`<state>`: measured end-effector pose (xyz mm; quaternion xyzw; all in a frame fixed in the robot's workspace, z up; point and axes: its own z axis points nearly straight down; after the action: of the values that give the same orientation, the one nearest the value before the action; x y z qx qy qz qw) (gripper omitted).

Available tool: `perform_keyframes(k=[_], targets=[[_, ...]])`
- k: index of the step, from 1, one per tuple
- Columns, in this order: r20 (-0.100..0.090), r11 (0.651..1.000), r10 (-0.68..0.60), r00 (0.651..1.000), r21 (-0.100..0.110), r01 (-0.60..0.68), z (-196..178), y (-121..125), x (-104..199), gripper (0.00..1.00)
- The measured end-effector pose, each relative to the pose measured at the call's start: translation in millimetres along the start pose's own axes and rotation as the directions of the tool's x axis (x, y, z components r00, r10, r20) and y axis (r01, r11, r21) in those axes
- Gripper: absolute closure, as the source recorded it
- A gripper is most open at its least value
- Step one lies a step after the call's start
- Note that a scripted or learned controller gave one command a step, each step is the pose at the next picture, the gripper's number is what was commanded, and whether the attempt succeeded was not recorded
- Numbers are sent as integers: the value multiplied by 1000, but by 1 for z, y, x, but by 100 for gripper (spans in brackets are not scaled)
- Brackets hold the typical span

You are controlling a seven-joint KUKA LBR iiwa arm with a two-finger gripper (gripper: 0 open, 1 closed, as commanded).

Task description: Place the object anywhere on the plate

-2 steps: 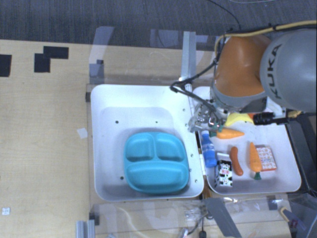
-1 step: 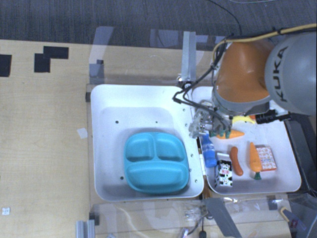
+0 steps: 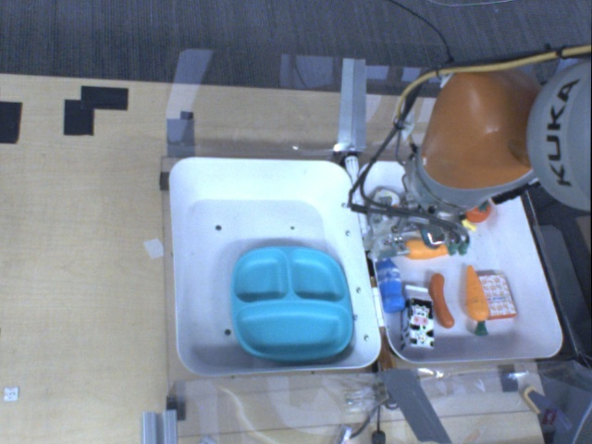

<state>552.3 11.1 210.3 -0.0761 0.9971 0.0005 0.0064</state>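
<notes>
The arm is reaching into the right bin (image 3: 541,340), and the gripper (image 3: 412,228) is sitting low at that bin's upper left area, largely covered by the wrist and its cabling. Whether the gripper is released or clenched cannot be told from this view.

Task progress is judged as early: the plate (image 3: 291,303) is lying bare in the left bin (image 3: 199,248), well apart from the gripper on its far-left, lower side, and nothing is resting on it. A grasp, a transfer across the bin wall and a release are all remaining.

Which object is the target cannot be determined. The candidates are lying just below the gripper: an orange piece (image 3: 427,251) touching or nearly touching the gripper, a blue item (image 3: 390,285), a black-and-white carton (image 3: 419,324), a sausage-shaped piece (image 3: 441,301), a carrot (image 3: 474,296) and a checked card (image 3: 497,296). All are small, rigid-looking toy items, lying flat and mostly separate.
</notes>
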Motion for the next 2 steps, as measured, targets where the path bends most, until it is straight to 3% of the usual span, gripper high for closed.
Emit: perform_keyframes(k=[1, 2], targets=[[-1, 972, -236, 972, -1, 236, -13, 23, 26, 100], [-4, 984, -178, 984, -2, 178, 25, 54, -7, 100]])
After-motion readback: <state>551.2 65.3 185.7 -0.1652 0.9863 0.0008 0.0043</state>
